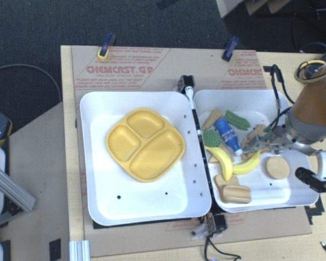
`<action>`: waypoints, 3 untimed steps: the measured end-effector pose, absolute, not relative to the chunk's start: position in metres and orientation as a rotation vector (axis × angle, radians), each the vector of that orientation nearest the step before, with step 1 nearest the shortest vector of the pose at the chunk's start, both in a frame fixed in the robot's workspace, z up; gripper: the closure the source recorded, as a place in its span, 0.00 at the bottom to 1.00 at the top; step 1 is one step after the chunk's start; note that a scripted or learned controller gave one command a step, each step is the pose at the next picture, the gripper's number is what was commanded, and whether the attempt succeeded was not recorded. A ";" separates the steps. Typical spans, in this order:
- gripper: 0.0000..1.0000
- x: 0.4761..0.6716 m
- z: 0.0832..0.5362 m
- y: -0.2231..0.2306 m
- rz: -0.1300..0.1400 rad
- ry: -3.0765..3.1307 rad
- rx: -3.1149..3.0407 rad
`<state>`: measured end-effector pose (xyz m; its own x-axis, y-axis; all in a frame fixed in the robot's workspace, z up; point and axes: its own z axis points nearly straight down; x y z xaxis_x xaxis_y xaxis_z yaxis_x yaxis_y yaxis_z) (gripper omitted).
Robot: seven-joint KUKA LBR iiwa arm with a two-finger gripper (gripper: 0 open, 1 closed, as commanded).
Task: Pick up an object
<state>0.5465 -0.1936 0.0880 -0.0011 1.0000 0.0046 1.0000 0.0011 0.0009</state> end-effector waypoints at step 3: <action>1.00 0.545 0.207 -0.199 -0.003 -2.227 -2.224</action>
